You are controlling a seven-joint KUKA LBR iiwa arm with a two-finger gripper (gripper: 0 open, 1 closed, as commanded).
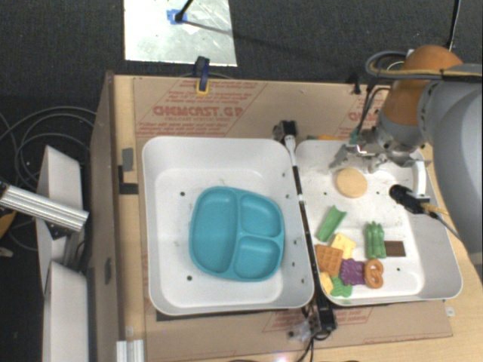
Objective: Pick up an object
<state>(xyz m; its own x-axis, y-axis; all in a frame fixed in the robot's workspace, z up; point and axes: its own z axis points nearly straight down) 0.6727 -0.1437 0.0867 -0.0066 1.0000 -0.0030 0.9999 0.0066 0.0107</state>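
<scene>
Dark floor (60, 36) (cables (30, 138) left).

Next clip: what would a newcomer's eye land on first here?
Probably the teal divided plate lying alone in the left bin. Next, the cluster of colourful toy food in the right bin's near corner, with a round tan cookie-like piece set apart, just below the arm's claw.
</scene>
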